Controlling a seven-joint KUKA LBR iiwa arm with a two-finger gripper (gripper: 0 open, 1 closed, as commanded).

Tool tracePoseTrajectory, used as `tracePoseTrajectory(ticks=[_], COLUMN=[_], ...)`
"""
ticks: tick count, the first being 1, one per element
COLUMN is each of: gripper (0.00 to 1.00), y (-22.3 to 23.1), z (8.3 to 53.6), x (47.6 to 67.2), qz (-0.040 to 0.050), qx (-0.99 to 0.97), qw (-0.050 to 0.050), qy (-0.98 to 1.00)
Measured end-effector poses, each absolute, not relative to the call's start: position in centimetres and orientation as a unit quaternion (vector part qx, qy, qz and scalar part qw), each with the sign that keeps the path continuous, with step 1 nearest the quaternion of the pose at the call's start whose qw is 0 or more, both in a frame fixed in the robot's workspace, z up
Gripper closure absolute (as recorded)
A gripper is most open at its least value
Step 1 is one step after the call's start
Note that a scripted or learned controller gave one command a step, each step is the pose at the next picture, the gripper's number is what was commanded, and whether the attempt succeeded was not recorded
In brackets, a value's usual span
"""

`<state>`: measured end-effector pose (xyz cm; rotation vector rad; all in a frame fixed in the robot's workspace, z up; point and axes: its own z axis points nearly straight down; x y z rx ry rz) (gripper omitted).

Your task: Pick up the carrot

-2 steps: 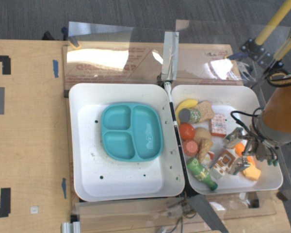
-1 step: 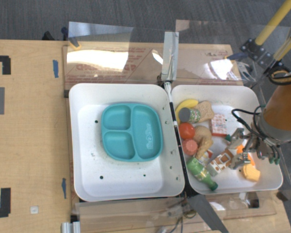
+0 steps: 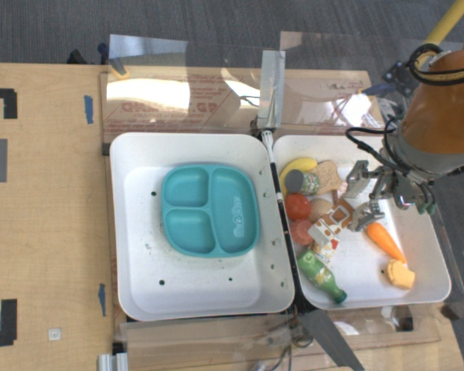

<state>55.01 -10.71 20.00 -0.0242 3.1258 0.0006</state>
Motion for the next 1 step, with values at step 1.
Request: tracePoseTrajectory(ticks=[1], gripper=[1.00], y=[-13.53], z=[19.67], x=[49.00], qz=[-0.0002], qx=[-0.144], qw=[0.001], qy=[0.990])
